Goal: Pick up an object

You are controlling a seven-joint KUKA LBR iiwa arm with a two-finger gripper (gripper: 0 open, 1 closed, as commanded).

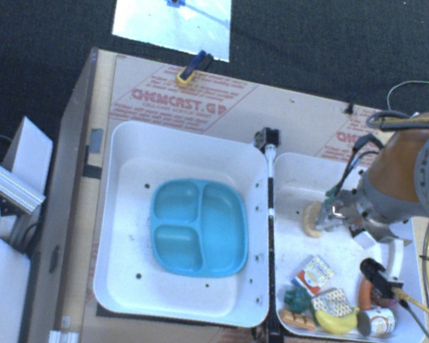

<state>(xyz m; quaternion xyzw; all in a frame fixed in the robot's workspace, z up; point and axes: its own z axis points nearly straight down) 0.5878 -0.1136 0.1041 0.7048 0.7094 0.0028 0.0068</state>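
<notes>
My gripper [327,220] is low in the right bin [296,173], near its far left part. It hangs right beside a tan round piece [311,220] that lies on the bin floor, and it touches or overlaps that piece's right edge. Along the bin's near side lie a red and white packet [314,274], a green toy [298,301], a patterned box [333,300], a yellow banana [334,320], an orange carrot [364,294] and a small can [378,321].
The left bin [124,192] holds a blue divided plate [198,227] at its middle. A black-edged divider [268,209] separates the two bins. The arm's grey and orange body [411,173] covers the right bin's far right corner.
</notes>
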